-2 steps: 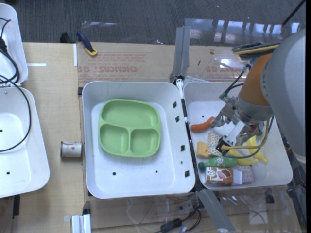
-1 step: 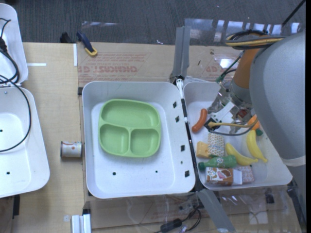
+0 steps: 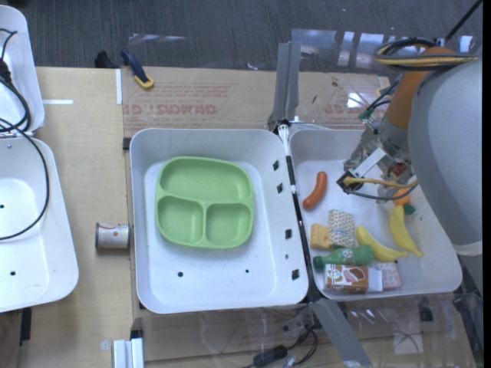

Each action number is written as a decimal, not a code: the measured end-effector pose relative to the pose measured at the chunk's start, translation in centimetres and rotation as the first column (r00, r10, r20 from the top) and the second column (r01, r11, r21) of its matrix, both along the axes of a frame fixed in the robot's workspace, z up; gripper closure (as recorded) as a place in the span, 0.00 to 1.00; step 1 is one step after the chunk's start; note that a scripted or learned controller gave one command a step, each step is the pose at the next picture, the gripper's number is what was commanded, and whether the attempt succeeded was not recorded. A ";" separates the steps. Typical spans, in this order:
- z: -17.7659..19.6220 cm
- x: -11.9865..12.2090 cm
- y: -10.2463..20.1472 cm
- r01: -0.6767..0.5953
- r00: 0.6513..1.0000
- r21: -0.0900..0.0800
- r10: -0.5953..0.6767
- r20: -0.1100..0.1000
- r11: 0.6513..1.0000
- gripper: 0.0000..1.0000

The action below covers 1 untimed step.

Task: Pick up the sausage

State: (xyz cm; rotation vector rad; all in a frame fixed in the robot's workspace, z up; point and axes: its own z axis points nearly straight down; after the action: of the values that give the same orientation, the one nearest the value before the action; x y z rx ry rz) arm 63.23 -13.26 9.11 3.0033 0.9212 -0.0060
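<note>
Lying in the right bin point(image 3: 441, 278), sausage point(image 3: 314, 190) beside gripper point(image 3: 354, 179).

Bright, even light; slight softness.

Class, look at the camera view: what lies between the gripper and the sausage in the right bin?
Nothing: in the camera view, bare white bin floor separates the gripper from the sausage.
</note>
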 end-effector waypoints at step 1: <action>0.0 1.0 4.0 0.076 0.997 0.000 -0.076 0.000 0.997 0.00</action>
State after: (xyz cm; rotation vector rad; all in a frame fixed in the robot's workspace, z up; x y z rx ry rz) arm 64.19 -9.25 9.11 3.0364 0.8062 -0.0059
